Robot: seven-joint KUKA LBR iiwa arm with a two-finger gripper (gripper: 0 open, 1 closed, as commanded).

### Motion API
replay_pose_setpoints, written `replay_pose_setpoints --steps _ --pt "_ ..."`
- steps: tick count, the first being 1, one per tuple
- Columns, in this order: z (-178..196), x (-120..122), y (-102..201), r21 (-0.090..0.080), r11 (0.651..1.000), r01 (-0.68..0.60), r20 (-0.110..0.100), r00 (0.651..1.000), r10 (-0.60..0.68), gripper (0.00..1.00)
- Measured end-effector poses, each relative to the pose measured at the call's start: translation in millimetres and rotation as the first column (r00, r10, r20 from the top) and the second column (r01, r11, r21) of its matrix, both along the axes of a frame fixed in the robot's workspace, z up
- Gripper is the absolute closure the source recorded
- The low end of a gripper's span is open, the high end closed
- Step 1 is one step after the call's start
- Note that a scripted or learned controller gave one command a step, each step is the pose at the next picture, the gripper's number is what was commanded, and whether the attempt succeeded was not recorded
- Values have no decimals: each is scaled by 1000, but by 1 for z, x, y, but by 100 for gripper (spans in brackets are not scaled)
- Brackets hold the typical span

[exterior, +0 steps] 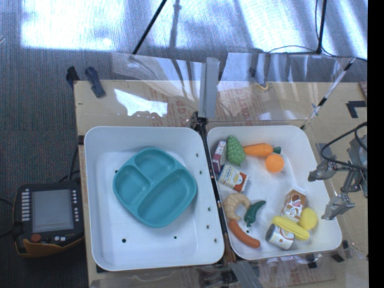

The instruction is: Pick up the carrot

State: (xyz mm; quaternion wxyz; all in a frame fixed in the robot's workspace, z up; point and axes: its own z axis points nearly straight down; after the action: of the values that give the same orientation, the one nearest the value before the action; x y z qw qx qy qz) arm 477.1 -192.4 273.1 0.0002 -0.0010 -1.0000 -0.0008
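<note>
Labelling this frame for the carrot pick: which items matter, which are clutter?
Job:
- carrot, near the right bin's far wall
- pincer, at the right bin's right rim
- right bin

Clutter:
- orange, beside the carrot
- green bumpy piece, touching its tip
- sausage
- corn
- teal plate in the left bin

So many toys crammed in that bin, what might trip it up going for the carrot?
The carrot touches a green bumpy toy and sits right by an orange ball, so the claw might bump or grab a neighbour instead. It also lies near the right bin's far wall, which leaves little room.
</note>
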Motion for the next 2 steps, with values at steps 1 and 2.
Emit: replay_pose_setpoints --steps 1,2 --pt "-131 114 -18 5 1000 -23 -11 1000 23 0" --pt "-187 152 0 1 998 66 -2 998 -66 0"
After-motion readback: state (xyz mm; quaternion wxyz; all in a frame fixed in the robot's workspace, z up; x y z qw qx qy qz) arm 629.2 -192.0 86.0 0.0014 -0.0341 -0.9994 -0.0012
